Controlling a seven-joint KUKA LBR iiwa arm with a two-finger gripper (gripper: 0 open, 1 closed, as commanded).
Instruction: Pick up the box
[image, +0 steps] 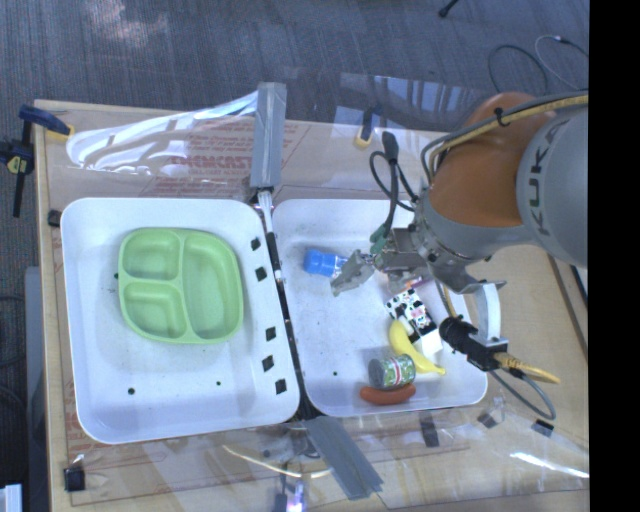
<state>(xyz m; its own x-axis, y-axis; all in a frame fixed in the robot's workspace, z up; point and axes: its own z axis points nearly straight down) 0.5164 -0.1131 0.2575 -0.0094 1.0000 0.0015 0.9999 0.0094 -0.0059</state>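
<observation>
The box is small and white with black patches. It lies in the right bin, towards its right side, with its upper end tucked under the arm's wrist. My gripper hangs over the middle of the right bin, left of the box and apart from it. It is just right of a blue cup. Nothing shows in the gripper's grasp.
A yellow banana leans against the box's lower end. A green-labelled can and a red sausage lie by the bin's front wall. The left bin holds a green divided plate. Cables trail at the right.
</observation>
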